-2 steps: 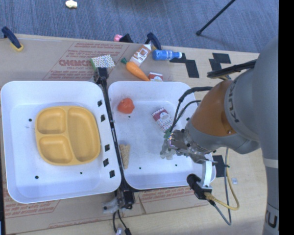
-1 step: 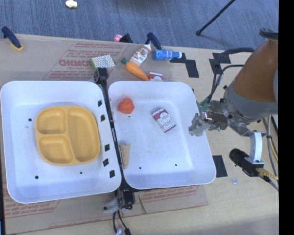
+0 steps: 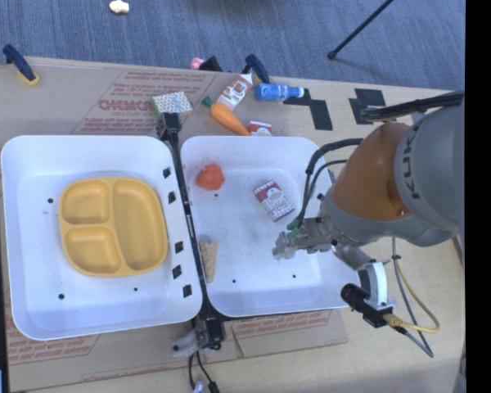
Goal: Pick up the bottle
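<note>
A blue bottle (image 3: 277,92) lies on its side on the cardboard behind the right bin (image 3: 254,297). Beside it a white bottle with an orange label (image 3: 234,92) lies tilted, also outside the bins. My gripper (image 3: 287,245) hangs low over the right bin's right half, just below a small red-and-white box (image 3: 274,201). It is far from both bottles. Nothing shows in the gripper. The grey arm with its orange band (image 3: 376,182) covers the bin's right edge.
In the right bin lie a red round item (image 3: 210,177) and a tan cone (image 3: 207,259) by the divider. The left bin (image 3: 24,219) holds a yellow divided plate (image 3: 113,224). A carrot (image 3: 228,119) and a patterned block (image 3: 172,103) lie behind the bins.
</note>
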You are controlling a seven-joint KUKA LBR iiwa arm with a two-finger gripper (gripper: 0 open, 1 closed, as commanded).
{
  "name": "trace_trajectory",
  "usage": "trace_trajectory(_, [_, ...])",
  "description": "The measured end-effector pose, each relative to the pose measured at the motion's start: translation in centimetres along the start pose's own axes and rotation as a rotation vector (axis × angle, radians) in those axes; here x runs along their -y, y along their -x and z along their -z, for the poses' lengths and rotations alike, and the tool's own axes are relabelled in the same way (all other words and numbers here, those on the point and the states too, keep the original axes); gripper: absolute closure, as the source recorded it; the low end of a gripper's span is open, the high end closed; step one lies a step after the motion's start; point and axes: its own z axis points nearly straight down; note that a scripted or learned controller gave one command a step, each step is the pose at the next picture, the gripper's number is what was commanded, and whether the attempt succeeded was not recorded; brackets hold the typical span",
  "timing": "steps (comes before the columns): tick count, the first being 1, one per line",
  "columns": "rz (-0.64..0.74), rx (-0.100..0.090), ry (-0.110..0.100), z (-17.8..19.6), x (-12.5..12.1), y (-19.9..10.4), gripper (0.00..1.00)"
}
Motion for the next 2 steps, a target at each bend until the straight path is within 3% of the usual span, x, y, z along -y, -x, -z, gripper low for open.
trace_trajectory(1, [-0.019, 0.001, 0.002, 3.4, -0.1, -1.4, 1.00])
trace_trajectory(2, [-0.228, -0.001, -0.001, -2.0, 0.1, 1.4, 1.00])
